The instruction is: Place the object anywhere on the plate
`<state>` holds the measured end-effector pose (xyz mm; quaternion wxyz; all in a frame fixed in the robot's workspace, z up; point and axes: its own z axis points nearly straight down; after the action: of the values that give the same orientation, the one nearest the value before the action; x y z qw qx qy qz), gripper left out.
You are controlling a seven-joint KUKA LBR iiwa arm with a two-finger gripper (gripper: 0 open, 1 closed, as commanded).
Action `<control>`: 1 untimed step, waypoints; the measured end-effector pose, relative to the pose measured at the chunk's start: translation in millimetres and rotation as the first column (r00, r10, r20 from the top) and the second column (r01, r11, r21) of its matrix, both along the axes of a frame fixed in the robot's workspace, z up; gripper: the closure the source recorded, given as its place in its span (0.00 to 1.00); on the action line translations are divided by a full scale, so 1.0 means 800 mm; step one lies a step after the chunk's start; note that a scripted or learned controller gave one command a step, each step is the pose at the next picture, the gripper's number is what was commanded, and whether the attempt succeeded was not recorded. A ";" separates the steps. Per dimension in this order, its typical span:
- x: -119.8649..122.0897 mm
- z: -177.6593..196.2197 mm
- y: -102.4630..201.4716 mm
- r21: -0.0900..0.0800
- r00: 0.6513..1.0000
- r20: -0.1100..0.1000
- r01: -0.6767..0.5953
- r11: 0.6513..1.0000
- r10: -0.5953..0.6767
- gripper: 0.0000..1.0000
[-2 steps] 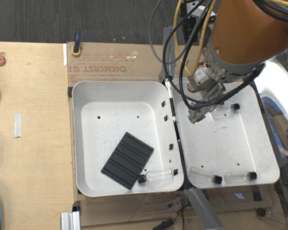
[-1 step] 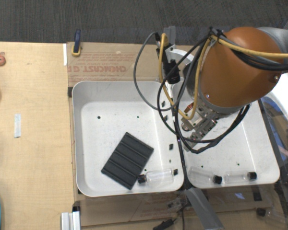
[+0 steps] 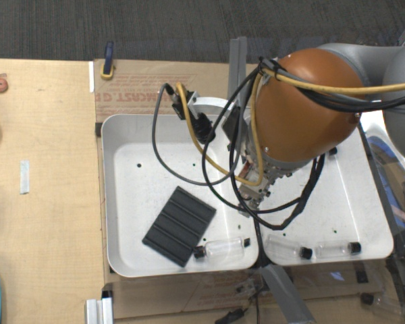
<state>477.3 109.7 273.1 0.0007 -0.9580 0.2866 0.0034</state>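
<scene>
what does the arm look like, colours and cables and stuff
The arm is grey, with a large rounded orange band above the wrist. Black cables loop loosely from the wrist area, and a yellow cable runs across the orange section. More yellow and black wiring bundles beneath it. The jaws are hidden under the wrist.

Right bin (image 3: 374,201) partly hidden under arm (image 3: 304,106)

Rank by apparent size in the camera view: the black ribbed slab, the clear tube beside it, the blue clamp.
1. Black ribbed slab
2. Clear tube
3. Blue clamp, smallest, though it sits farther from the camera, so that is unsure.
</scene>
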 end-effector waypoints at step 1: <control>0.058 0.074 0.045 0.003 0.931 0.003 -0.365 0.931 0.365 1.00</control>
<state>524.0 146.1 331.9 0.0019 -0.9946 0.1035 0.0027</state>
